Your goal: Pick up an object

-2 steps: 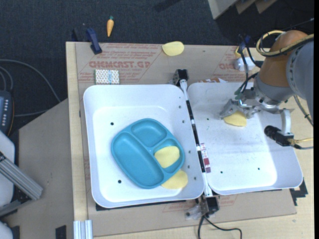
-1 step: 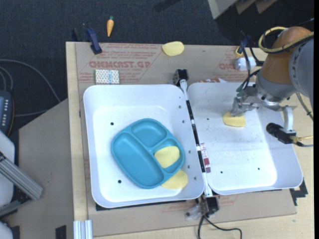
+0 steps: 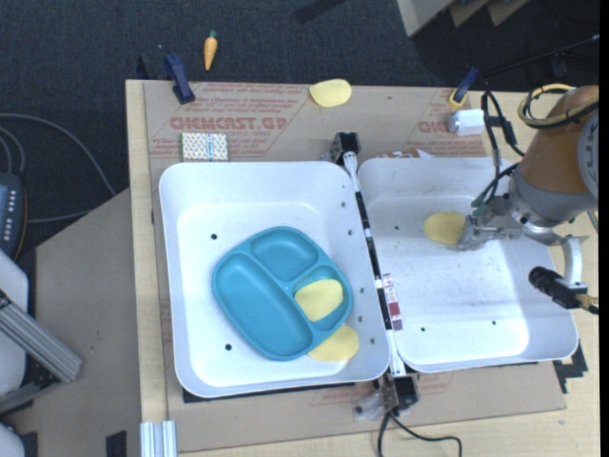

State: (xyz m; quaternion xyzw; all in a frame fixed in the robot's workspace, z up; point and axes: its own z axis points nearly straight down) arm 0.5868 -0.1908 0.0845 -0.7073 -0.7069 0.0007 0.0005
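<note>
Yellow piece (image 3: 335, 345) lies by the blue plate (image 3: 271, 298); arm's gripper (image 3: 473, 233), jaw state indiscernible, touches another yellow piece (image 3: 442, 228)

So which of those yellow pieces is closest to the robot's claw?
The yellow piece in the right bin, right beside the gripper; the others are in the left bin or on the bench.

Flat yellow piece (image 3: 443, 228) in right bin (image 3: 457, 336)

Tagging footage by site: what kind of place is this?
Likely a robotics lab pick-test bench: a robot arm reaches over two white bins clamped to a board, one holding a blue divided plate, with loose cables on dark carpet.
</note>
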